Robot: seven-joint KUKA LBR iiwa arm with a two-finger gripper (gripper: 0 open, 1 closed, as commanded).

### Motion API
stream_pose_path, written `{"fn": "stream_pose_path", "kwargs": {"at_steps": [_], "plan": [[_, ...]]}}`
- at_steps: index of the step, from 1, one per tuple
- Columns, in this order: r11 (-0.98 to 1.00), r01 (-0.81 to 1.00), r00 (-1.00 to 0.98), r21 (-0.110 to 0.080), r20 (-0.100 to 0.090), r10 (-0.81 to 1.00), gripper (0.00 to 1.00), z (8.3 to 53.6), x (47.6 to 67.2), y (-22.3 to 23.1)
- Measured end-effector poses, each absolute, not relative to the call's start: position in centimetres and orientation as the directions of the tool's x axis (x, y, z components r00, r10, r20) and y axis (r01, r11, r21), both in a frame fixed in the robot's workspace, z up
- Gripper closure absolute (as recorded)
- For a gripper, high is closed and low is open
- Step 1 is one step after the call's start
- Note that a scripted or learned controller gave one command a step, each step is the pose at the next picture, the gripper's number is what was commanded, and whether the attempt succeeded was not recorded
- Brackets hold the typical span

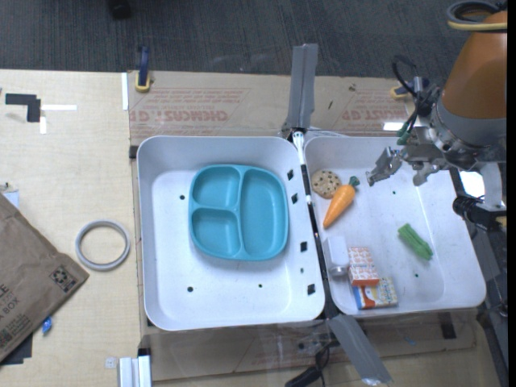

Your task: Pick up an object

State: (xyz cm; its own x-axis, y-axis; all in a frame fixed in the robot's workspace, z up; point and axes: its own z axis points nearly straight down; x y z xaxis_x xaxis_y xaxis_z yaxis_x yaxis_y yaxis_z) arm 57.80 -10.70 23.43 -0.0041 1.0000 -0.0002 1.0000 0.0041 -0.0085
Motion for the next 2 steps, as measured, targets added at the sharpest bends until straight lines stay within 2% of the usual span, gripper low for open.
{"fn": "stream_pose_path", "kwargs": {"at_steps": [1,2], "plan": [[0.224,0.975,-0.224,-0.009,0.003,0.975,0.0,14.6,61.0,-9.8],[0.302,0.953,-0.302,-0.005,0.003,0.953,0.0,8.8,54.0,-15.3]]}}
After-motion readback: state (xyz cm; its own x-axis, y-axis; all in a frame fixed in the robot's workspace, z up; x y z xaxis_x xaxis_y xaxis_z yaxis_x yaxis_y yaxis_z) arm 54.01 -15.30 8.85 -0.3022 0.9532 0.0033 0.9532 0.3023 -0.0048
